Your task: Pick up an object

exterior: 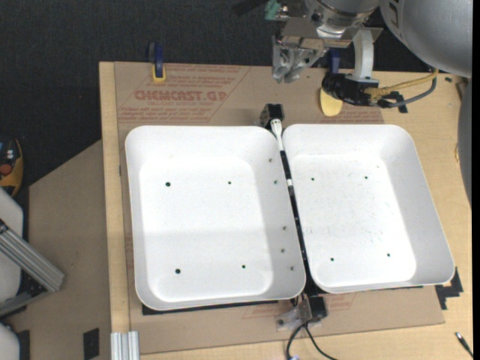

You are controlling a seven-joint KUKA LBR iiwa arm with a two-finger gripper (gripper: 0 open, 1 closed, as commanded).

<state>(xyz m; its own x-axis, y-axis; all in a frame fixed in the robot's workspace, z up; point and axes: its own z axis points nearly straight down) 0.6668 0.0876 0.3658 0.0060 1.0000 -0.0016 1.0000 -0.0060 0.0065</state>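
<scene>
**Gripper parked high past the bins, grasp state unreadable**

Gripper (289, 64) hangs at 12 o'clock of the scene, beyond the far rims and above the seam between the bins. Whether it is open, closed or carrying anything cannot be told from this angle.

The only loose candidate is a small yellow piece (330, 102). It lies on the cardboard sheet (187, 92) outside the bins, just past the right bin (352, 128) at its 12 o'clock and just beside the wrist cabling. It is too small to tell whether it is a pickable object or rig hardware.

The right bin and left bin (195, 130) sit side by side, rims touching. They show bare white floors with a few dark dots.

A black clip (271, 115) at the far end of the seam likely keeps the bins from sliding apart. A blue clamp (157, 60) at 11 o'clock pins the cardboard.

The arm (427, 13) enters from 1 o'clock. The raised pose probably keeps the camera's view of the bins clear. The pick looks not yet begun.
</scene>
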